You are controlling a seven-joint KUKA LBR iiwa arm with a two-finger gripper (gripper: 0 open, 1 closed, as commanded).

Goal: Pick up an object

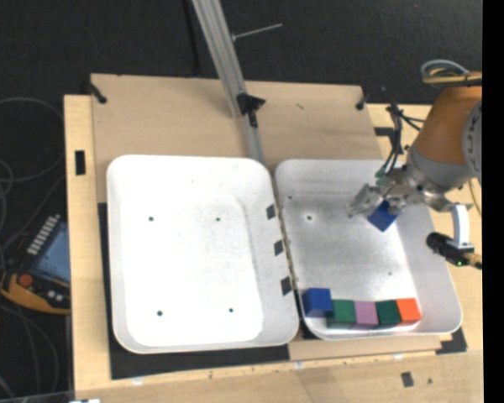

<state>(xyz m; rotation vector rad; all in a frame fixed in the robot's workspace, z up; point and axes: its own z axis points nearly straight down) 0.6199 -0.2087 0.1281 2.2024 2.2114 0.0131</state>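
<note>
Blocks point(363, 311) along right bin's point(433, 263) near wall

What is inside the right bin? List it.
Along the right bin's near wall: a blue, green, purple, dark green and orange block. A blue block sits at the gripper, which covers the floor beneath.

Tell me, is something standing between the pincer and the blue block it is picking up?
No. The blue block already sits between the fingers of the pincer, lifted above the floor of the right bin. The other blocks lie in a row along the near wall, well apart.
</note>
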